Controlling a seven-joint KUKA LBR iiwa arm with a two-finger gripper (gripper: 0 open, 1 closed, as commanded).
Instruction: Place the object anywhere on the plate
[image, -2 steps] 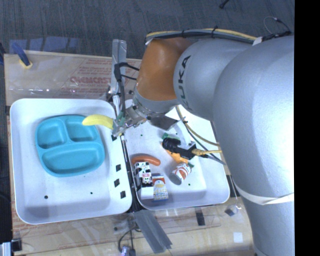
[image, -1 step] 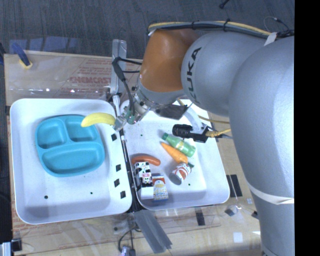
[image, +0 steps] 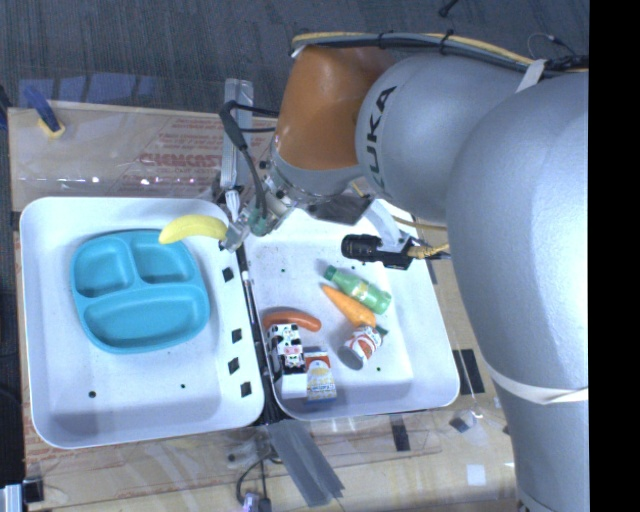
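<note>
A yellow banana (image: 192, 230) hangs at the upper right corner of the blue three-compartment plate (image: 140, 295), which lies in the left bin (image: 40, 330). The banana's left end reaches over the plate's rim. Its right end sits between the fingertips of my gripper (image: 231, 233), which is shut on it. The gripper reaches down at the divide between the two bins, with the orange-banded wrist (image: 325, 110) just above and to its right.
The right bin (image: 425, 370) holds a green bottle (image: 358, 287), a carrot (image: 348, 305), a sausage (image: 291, 320), a cow-patterned carton (image: 290, 350), a small box (image: 318, 378) and a red-and-white can (image: 364, 344). The big grey arm covers the right side.
</note>
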